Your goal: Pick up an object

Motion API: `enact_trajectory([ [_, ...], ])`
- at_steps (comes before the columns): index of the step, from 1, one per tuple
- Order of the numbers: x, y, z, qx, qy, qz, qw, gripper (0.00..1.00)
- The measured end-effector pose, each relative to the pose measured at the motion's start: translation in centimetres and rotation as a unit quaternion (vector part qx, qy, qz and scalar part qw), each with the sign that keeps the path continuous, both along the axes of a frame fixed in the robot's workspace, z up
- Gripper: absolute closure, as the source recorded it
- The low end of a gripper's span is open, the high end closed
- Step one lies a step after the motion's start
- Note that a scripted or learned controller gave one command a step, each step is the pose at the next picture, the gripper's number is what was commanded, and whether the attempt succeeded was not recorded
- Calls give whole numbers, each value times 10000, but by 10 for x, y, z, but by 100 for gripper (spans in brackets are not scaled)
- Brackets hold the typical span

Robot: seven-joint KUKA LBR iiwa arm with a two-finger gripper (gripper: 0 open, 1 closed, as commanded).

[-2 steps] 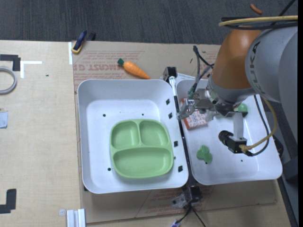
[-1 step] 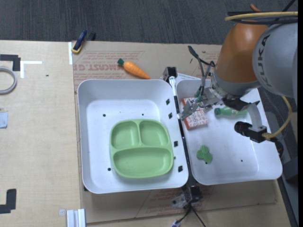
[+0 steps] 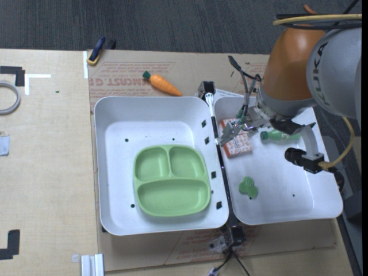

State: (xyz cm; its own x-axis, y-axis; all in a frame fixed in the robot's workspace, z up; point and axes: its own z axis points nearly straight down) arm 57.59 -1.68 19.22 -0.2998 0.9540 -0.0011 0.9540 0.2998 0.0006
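Tool [image 3: 234, 130] reaches from the right, low over orange packet [image 3: 237, 145].

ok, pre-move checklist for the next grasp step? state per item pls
1. Gripper is over the right bin, near its left wall: ok.
2. Target under it: the orange-and-white packet lies just below the fingertips: ok.
3. Object between the fingers: cannot tell, the wrist hides much of the gripper.
4. Neighbours: the green bottle-like item lies to the right of the packet, partly under the arm; contact cannot tell.
5. Small green piece sits apart, lower in the same bin: ok.
6. Left bin holds a green divided plate, away from the arm: ok.
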Motion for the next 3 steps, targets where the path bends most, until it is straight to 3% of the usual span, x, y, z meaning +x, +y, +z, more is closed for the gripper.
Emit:
enact_trajectory([
  [3,0,0,0,0,1,0,10000,0],
])
